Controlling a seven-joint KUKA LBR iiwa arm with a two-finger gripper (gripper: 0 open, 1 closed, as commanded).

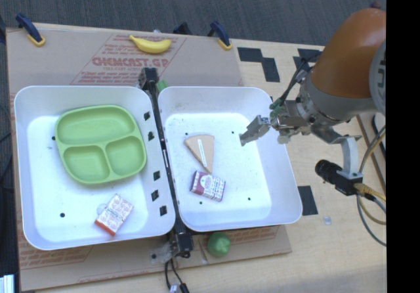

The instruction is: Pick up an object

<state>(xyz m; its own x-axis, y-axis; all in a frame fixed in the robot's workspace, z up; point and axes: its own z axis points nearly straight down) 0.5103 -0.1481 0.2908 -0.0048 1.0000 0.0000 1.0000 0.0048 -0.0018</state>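
- Right bin: bare floor is left from 12 to 5 o'clock.
- A wedge and a packet are found toward 8 o'clock.
- Left bin: largely taken up by a green tray.

Green divided plate, white bins, yellow banana

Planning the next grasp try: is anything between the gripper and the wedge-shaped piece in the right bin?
Nothing visible. The gripper sits over the right bin, and bare bin floor lies between it and the tan wedge. The small packet lies below the wedge, off that line.
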